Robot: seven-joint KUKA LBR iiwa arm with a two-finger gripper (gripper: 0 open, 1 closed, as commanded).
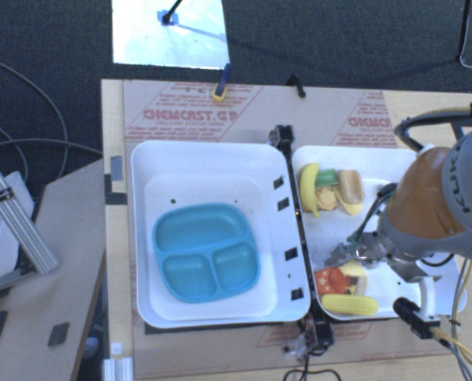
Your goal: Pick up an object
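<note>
The right bin (pixel 394 159) holds several toy foods. A yellow banana (pixel 308 187), a green piece (pixel 327 177) and a tan bun (pixel 351 187) lie at its far left. A red item (pixel 328 280) and a long yellow item (pixel 349 305) lie at its near left. The gripper (pixel 353 252) hangs low over the bin's left half, just above a small yellow-orange piece (pixel 353 272) and next to the red item. The arm's orange band (pixel 426 201) hides the bin's middle.
The left bin (pixel 212 153) holds a blue divided plate (pixel 206 251). A black divider (pixel 293 221) runs between the two bins. Cables (pixel 426 121) loop at the right behind the arm.
</note>
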